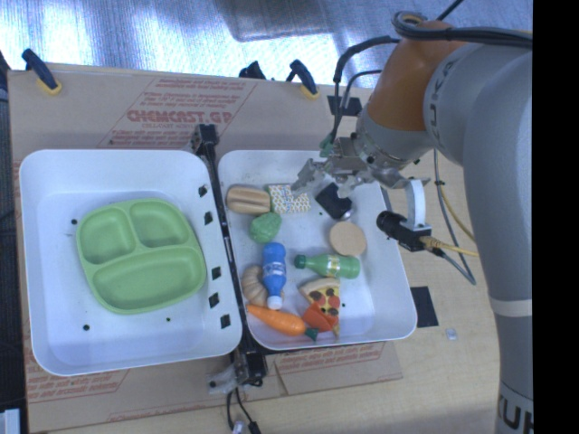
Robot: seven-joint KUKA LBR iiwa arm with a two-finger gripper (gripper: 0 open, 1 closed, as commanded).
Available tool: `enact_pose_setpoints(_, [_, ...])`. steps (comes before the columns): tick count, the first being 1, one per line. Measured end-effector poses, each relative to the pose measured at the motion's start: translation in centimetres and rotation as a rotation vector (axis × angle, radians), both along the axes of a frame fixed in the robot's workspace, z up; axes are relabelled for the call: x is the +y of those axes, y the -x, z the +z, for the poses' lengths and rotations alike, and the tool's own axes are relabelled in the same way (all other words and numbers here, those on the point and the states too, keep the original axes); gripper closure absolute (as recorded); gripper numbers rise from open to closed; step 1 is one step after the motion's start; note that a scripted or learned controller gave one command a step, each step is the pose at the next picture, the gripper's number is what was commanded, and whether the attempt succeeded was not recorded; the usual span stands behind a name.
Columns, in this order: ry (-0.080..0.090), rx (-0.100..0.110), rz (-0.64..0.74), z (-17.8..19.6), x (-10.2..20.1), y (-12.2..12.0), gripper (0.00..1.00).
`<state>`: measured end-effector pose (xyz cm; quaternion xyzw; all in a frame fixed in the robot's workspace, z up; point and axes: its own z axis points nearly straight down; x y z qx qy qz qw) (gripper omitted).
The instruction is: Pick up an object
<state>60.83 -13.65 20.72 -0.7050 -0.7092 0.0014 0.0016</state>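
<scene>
The right bin (391, 289) holds several toy foods. A tan bread roll (246, 199) and a speckled cracker (289, 199) lie at its far side, with a green lump (266, 227) just below them. A blue bottle (273, 269), a green bottle (330, 265), a tan disc (347, 240), a pizza slice (318, 292) and a carrot (276, 319) lie nearer the front. My gripper (333, 197) hangs over the far middle of this bin, just right of the cracker and above the tan disc. I see nothing held in it.
A green divided plate (140, 253) lies in the left bin (45, 333). A black clamp rail (215, 233) runs between the bins. The arm's grey body and cables (452, 206) cover the right bin's far right corner.
</scene>
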Motion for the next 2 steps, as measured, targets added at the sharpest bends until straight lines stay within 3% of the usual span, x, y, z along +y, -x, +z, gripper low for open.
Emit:
enact_pose_setpoints(1, [0.002, -0.005, 0.002, -10.8, 1.9, -2.1, 0.0])
enact_pose_setpoints(2, [0.0, -0.005, 0.003, -11.1, 0.3, -5.0, 0.0])
